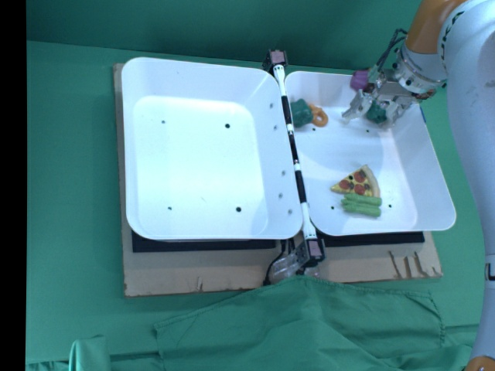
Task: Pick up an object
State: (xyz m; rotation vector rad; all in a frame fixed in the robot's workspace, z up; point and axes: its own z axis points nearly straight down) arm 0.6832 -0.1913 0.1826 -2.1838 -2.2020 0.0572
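Observation:
My gripper (373,113) is low over the far right part of the right bin (433,207). It stands open, its fingers (353,110) spread either side of a small dark green object (377,115) that rests on the bin floor. A purple object (360,78) sits just behind the gripper by the far rim. A green piece (300,114) and an orange ring (319,117) lie by the divider. A pizza slice (357,182) and a bundle of green beans (362,205) lie toward the near side.
The left bin (139,207) lies beside the right one, with a black-and-white bar (292,141) running between them. Both stand on cardboard (155,280) over green cloth. The grey arm (472,91) comes down along the right edge.

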